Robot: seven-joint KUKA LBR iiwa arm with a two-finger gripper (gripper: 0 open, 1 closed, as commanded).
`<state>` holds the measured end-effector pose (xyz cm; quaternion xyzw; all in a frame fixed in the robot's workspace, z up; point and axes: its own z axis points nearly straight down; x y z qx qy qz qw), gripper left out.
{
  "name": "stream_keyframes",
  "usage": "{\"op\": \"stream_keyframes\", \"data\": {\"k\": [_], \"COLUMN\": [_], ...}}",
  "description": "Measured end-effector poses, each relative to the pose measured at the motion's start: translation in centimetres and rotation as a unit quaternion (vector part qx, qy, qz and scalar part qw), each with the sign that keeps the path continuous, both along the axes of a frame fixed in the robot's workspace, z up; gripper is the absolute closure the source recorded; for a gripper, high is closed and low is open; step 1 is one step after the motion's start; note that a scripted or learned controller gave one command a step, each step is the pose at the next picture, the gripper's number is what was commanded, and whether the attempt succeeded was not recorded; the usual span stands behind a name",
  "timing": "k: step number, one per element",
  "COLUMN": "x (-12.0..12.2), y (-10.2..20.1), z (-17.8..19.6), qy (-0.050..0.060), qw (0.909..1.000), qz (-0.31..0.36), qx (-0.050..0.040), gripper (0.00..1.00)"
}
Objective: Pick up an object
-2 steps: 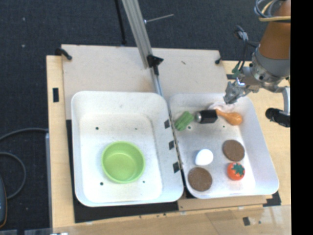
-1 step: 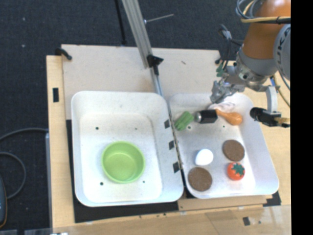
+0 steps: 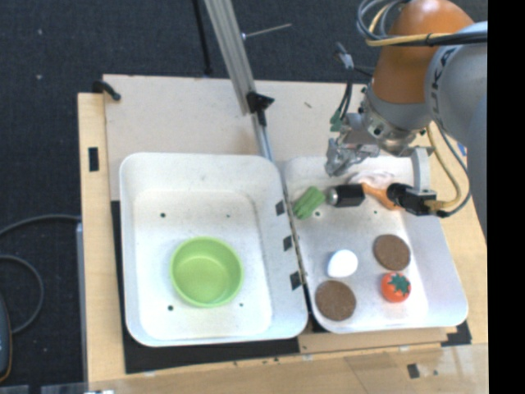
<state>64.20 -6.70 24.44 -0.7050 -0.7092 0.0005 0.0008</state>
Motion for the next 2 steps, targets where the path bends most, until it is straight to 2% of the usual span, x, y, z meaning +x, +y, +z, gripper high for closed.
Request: {"op": "stream_keyframes", "data": {"k": [2], "x": [1.7], "y": [10.6], "z": [-1.8], "qy": [-0.002], "qw": [1.0000], "qz": [0.000], "qx": [0.0000], "gripper": [1.00]}}
